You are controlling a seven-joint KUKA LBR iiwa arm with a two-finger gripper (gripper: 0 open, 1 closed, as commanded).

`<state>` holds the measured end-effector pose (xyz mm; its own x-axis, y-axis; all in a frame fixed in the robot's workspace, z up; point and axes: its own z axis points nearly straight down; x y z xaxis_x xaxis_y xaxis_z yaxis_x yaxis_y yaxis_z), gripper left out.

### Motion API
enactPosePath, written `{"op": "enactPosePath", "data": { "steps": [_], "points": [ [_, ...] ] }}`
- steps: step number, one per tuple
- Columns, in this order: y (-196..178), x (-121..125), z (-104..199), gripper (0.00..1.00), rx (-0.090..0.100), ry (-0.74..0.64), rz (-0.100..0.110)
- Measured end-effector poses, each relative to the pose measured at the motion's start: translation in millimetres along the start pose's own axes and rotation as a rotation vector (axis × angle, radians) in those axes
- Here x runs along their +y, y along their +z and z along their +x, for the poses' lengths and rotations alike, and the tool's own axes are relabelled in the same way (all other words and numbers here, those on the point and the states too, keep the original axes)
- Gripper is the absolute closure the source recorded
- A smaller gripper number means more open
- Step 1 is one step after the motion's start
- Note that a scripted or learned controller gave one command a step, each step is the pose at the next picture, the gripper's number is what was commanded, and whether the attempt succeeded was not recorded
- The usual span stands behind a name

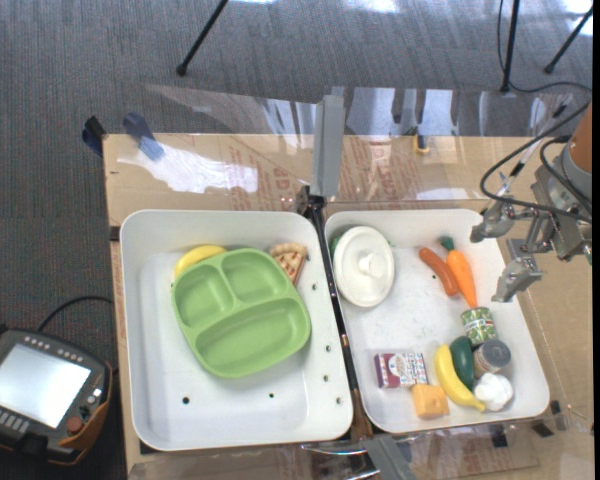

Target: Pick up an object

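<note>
My gripper hangs over the right edge of the right bin, its fingers spread, open, with nothing between them. Just left of it lie an orange carrot and a reddish sausage. Below it sit a green can, a second small can, a dark green vegetable, a banana and a white garlic bulb. A white bowl rests at the bin's upper left. A red box and a cheese cube lie near the front.
The left bin holds a green divided plate on a white tray, with a yellow fruit and a pizza slice behind it. A metal post stands behind the bins. Cables loop by the arm at the right.
</note>
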<state>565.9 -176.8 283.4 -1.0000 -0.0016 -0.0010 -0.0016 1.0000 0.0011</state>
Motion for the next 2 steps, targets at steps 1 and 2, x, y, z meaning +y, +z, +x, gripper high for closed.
{"op": "enactPosePath", "data": {
  "steps": [1, 2],
  "points": [
    [124.8, -1.8, -22.8, 0.0, 0.012, 0.184, -0.002],
    [200.4, -17.6, -27.4, 0.0, 0.009, 0.277, -0.001]
  ]
}}
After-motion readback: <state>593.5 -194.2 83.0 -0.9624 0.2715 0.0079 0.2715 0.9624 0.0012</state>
